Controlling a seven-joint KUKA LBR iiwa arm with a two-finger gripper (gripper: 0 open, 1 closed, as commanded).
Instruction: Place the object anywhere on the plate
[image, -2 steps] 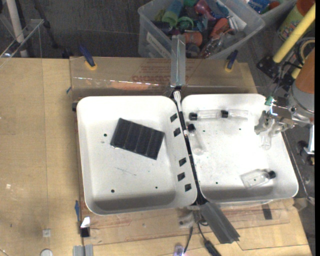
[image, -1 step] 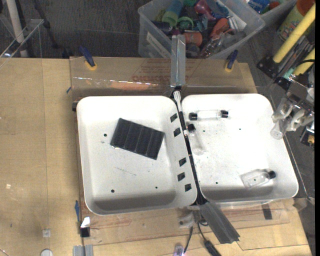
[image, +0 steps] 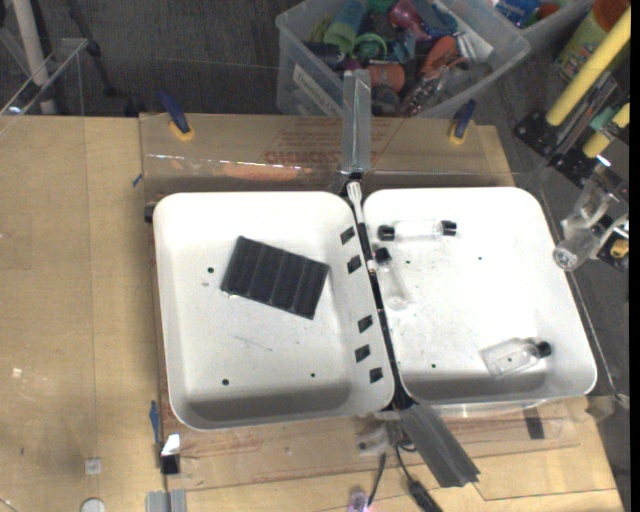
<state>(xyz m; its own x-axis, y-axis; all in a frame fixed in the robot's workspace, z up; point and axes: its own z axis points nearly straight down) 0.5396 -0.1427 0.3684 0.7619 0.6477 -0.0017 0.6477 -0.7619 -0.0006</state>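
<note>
Camera view puts the gripper (image: 584, 236) at the frame's 3 o'clock edge, blurred and partly cut off beyond the right bin (image: 470, 300); whether it is wide or narrow cannot be told. A clear capped tube (image: 415, 231) lies at that bin's 11 o'clock, and a second clear piece (image: 514, 356), faint against the white, lies at 5 o'clock. The dark ribbed plate (image: 275, 277) lies askew in the left bin (image: 200, 360), bare floor all round it.
</note>
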